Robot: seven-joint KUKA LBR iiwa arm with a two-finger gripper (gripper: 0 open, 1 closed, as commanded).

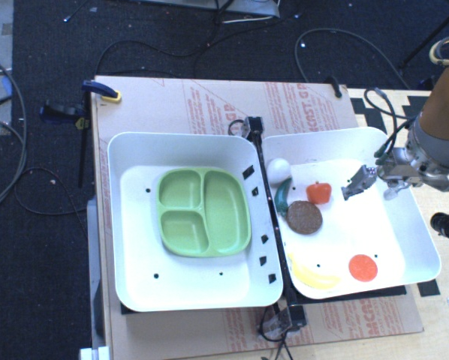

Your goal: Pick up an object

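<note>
**My tool hangs over the right bin with nothing in it**

Starting at the near edge of the table [179, 328], a cable clip or connector [283, 319] sits at six o'clock, just below the seam where the two bins meet.

In the right bin [405, 223], nearest the camera, a yellow banana-shaped piece [314, 275] lies at seven o'clock of that bin, and a flat orange-red disc [363, 268] lies just beside it toward five o'clock. Farther in, a brown round patty [305, 217] rests near the bin's left wall, touching a teal curved piece [282, 196] at its ten o'clock. A small red-orange object [319, 193] stands just past the patty at one o'clock, and a white ball [278, 169] sits in the bin's far left corner.

My tool [367, 180] is at three o'clock of the red-orange object, near it but apart from it. Its two fingers stand spread, and I see nothing between them.

In the left bin [127, 201], a green divided plate [204, 211] lies near the centre, with three compartments.

At the table's far left corner, eleven o'clock, a blue and yellow clamp [101, 91] grips the edge. Beyond the table, black cables [337, 36] trail over the dark floor [44, 21].
</note>
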